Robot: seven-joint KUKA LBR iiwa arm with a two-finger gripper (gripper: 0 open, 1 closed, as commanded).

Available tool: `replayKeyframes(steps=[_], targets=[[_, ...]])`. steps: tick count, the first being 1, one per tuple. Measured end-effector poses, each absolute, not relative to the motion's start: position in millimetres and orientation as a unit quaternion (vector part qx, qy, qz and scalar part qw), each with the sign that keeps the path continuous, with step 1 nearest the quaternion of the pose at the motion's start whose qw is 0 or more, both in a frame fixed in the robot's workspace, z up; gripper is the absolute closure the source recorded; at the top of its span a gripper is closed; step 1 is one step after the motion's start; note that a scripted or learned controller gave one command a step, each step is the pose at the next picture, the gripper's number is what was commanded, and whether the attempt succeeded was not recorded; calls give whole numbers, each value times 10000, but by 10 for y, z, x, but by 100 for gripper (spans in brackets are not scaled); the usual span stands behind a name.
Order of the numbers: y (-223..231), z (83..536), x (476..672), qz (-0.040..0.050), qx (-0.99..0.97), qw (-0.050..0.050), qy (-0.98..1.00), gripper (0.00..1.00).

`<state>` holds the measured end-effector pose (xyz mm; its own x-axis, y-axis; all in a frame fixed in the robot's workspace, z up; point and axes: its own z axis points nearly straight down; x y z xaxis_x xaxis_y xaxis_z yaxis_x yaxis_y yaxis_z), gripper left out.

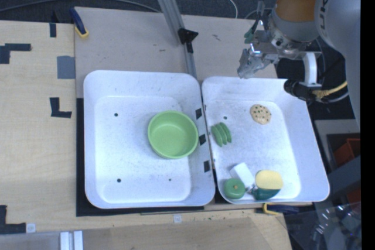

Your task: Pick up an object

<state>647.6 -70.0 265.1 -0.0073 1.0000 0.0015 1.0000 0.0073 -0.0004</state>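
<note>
My gripper (248, 65) hangs above the far rim of the right bin (304, 143), high over its back left corner, with nothing seen between its fingers. In that bin a tan cookie (261, 113) lies toward the back, below and slightly right of the gripper. A green ridged piece (221, 133) lies by the bin's left wall. At the front sit a white block (241, 173), a green round item (235, 188) and a yellow and dark green item (268, 182), close together.
The left bin (105, 143) holds a light green bowl (172, 134) right of its middle. A grey metal pole (170, 3) slants across the bench behind the bins. Black cables and the arm's body crowd the back right.
</note>
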Motion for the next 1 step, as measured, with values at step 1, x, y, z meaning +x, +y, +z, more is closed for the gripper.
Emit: replayKeyframes(steps=[1], targets=[[-242, 2565, 6458, 5, -7052, 11, -7091, 100]])
